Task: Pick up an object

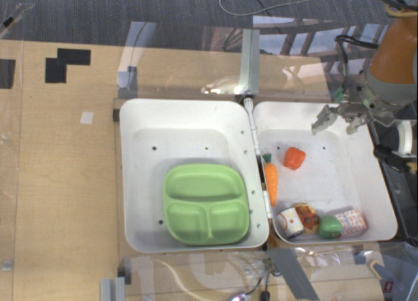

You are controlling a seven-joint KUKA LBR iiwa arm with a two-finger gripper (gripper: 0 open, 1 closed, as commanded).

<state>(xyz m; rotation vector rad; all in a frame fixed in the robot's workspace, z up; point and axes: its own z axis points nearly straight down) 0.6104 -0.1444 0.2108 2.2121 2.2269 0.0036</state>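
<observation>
My gripper [336,125] hangs over the far right part of the right bin [372,182], open, with nothing between its fingers. Below and to its left an orange-red toy pepper [294,158] lies on the bin floor, apart from the gripper. A toy carrot [270,184] lies along the bin's left wall. At the bin's near edge sit a small can [290,221], a colourful toy [307,215], a green toy [330,227] and a pink-and-white packet [353,221], packed close together.
The left bin [140,156] holds a green divided plate [206,203] at its near side. A metal divider post [251,64] stands between the bins at the back. The arm's orange band [395,55] rises at the right.
</observation>
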